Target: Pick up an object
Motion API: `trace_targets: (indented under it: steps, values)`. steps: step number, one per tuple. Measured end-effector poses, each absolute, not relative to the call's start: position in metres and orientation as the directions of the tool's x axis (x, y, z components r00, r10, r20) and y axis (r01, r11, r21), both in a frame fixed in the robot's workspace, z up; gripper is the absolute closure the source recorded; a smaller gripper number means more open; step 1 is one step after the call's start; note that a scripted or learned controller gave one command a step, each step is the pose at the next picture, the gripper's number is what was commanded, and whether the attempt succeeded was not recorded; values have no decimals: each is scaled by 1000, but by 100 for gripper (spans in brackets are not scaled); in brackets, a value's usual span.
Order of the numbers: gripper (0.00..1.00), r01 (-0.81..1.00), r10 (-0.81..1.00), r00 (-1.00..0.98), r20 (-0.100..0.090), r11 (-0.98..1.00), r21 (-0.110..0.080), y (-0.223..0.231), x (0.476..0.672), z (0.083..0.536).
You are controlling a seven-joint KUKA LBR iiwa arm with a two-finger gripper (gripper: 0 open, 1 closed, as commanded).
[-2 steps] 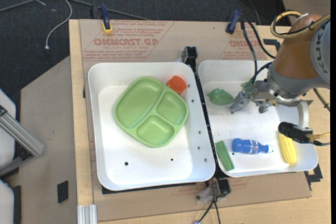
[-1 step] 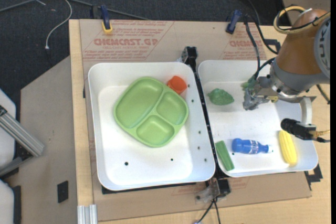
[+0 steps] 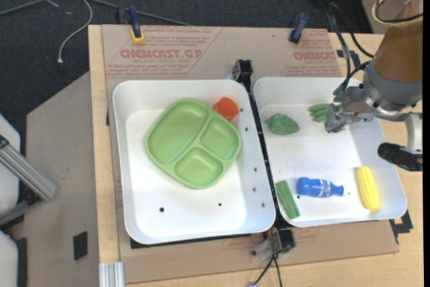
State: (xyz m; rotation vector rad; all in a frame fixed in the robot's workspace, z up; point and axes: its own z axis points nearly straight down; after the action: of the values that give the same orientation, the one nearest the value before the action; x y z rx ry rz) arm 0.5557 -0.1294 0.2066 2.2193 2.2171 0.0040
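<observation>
Reaching in from the right, the arm [image 3: 396, 57] lowers its gripper [image 3: 334, 119], finger state unclear, beside a green toy [image 3: 320, 111].

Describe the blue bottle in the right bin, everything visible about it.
The blue bottle is small and looks like plastic, with a white band or label around its middle and a paler tip at its right end. It lies on its side, lengthwise roughly left to right, on the floor of the right bin, toward the near edge. A green stick-shaped piece lies just left of it and a yellow corn cob to its right; neither clearly touches it.
</observation>
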Motion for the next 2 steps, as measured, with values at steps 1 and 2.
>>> trace_targets:
  steps: [1, 2]
  values:
    - [100, 1000, 1000, -1, -2, 1, 7, -130, 557, 249]
    - [100, 1000, 1000, -5, 1, 5, 2, -89, 576, 240]
